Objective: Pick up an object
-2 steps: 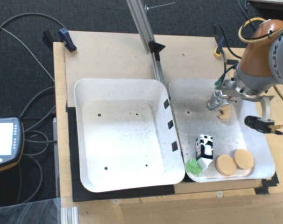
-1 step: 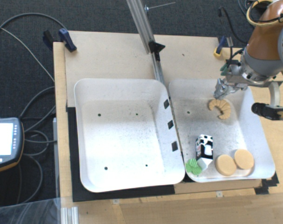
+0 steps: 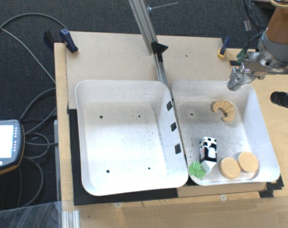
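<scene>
Two shallow white bins sit side by side on the pale wooden surface (image 3: 115, 56). The left bin (image 3: 87, 127) shows only its speckled floor and a few small dark dots. The right bin (image 3: 263, 127) holds all the objects. A tan croissant (image 3: 224, 109) lies toward its far side, curved and apart from the rest. Near the front edge stands a small black-and-white cow-patterned carton (image 3: 208, 151), tilted a little, with a green leafy toy (image 3: 197, 169) touching its lower left at the bin's front-left corner. Just right of the carton lie two round tan biscuits, the left biscuit (image 3: 229, 167) and the right biscuit (image 3: 248, 162), overlapping or touching each other near the front-right corner.

The gripper (image 3: 235, 82) hangs over the far rim of the right bin, up and right of the croissant and apart from it, on the grey arm with its orange band (image 3: 282, 25) reaching in from the right. Nothing shows between the jaws; whether they stand wide or narrow I cannot tell. A metal rail (image 3: 144, 23) runs diagonally down to the seam between the bins.
</scene>
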Tool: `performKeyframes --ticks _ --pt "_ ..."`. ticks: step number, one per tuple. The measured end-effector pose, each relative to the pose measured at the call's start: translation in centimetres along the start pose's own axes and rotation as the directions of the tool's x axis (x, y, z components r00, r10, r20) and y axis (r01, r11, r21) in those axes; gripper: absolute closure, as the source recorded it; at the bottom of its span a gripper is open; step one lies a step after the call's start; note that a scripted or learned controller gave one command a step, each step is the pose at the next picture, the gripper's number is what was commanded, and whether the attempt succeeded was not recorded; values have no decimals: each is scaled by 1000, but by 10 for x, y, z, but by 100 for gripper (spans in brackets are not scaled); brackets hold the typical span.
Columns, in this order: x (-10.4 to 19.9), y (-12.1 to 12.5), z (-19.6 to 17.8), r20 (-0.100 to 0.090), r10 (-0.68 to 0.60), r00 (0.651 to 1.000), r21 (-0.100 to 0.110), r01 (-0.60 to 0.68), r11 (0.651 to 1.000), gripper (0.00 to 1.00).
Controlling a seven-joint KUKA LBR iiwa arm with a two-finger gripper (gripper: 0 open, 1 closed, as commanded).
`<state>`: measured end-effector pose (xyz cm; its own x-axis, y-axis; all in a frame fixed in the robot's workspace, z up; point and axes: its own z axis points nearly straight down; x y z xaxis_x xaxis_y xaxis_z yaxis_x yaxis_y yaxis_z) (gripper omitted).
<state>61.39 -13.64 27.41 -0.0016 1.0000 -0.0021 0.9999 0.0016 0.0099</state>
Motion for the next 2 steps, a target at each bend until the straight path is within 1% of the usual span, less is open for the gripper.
performKeyframes --ticks 1,2 --pt "59 -18 10 -5 -4 1000 13 4 1000 100" --pt "111 -46 9 -5 -4 1000 14 4 1000 100"
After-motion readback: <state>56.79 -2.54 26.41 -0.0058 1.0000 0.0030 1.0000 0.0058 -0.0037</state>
